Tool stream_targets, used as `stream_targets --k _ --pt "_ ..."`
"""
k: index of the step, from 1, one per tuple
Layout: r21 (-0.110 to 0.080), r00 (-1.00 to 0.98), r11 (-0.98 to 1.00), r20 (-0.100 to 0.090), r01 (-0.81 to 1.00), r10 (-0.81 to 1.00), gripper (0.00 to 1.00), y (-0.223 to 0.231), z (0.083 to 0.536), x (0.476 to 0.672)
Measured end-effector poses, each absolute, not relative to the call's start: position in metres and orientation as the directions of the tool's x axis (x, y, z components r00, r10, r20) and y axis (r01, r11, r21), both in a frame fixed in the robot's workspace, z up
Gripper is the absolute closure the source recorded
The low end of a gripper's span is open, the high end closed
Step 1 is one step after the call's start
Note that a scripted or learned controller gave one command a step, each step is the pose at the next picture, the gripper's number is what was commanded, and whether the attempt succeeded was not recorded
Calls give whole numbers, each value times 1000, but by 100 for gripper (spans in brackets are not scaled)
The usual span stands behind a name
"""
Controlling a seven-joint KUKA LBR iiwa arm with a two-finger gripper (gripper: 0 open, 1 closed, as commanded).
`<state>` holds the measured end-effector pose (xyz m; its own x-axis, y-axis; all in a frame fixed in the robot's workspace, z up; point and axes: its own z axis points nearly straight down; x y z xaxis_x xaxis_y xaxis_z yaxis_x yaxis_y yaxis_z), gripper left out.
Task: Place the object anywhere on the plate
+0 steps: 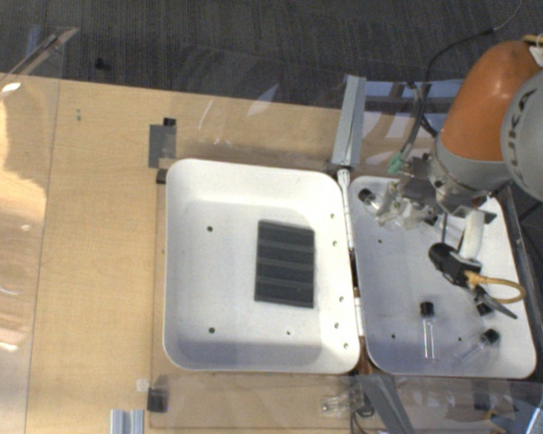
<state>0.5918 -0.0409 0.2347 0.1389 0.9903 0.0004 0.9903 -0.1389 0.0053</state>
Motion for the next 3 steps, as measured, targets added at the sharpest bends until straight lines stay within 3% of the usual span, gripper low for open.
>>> stream_targets --k 1,2,3 --pt "6 228 -228 1 974 974 100 14 274 666" --pt "1 463 -463 0 887 887 100 48 184 669" --pt "4 -22 22 1 1000 1000 100 98 186 643"
